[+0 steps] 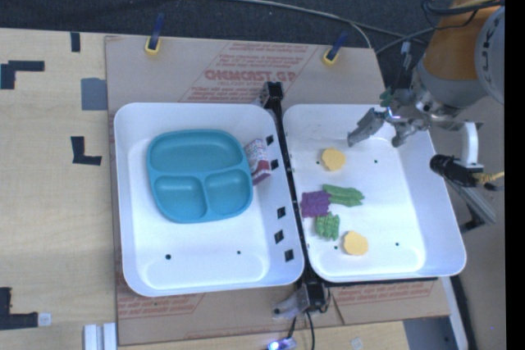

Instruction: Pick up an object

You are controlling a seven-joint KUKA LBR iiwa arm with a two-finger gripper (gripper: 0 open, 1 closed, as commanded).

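My gripper (381,134) hangs over the far right part of the right bin (410,176), fingers spread open with nothing between them. Down-left of it lies a yellow round piece (333,160). Further toward the front sit a green leafy piece (344,195), a purple piece (314,203), a small green piece (328,225) and a second yellow round piece (355,243). All of these lie on the bin floor, apart from the gripper.
The left bin (189,258) holds a blue divided plate (199,175) and a small red-and-white packet (259,159) against the divider. Two yellow clamps (153,43) (331,56) sit on the cardboard behind the bins. A black cable runs across the back.
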